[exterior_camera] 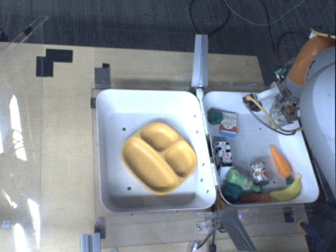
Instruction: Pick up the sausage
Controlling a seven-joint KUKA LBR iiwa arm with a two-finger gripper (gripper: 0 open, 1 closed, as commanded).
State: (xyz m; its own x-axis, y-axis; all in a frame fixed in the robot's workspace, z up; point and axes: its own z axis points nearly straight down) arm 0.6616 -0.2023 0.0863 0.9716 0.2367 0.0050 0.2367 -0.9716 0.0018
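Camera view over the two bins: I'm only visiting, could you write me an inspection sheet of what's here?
Surface: wooden bench bearing the left bin and right bin.
Job's things: sausage, reddish, lying at the right bin's near edge beside the banana.
Clutter: yellow divided tray in the left bin; carrot, small carton, cow-patterned box, green toy in the right bin.
Grippers: hand over the right bin's far right corner, away from the sausage.
Cables: black cables on the floor; yellow wire by the hand.
Surroundings: dark carpet; black tape marks.
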